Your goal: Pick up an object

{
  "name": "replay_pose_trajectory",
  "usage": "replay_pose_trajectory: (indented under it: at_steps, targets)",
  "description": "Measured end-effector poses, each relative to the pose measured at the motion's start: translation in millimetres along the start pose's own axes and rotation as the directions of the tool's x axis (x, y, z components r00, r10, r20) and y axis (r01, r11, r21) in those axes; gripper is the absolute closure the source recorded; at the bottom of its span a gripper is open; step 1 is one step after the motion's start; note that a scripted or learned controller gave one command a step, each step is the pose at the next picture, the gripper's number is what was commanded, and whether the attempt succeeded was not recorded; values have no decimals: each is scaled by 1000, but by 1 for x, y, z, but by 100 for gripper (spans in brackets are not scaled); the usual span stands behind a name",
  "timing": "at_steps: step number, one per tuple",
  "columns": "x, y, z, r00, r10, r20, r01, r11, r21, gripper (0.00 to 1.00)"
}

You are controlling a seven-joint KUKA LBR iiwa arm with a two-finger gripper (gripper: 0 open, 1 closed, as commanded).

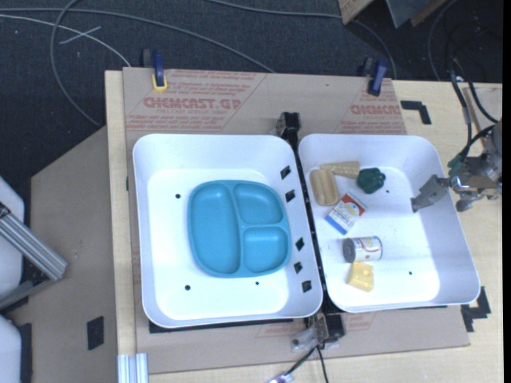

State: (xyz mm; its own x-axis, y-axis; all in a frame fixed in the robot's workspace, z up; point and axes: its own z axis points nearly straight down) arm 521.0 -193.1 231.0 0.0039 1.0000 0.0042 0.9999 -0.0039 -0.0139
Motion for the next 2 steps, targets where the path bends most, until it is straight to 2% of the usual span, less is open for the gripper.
replay_pose_trajectory:
  at_steps: [1,2]
  targets:
    - [1,3,-7,1000,-4,3,4,1000,-13,0]
    - [3,6,36,1000,-4,2,4,1000,-9,0]
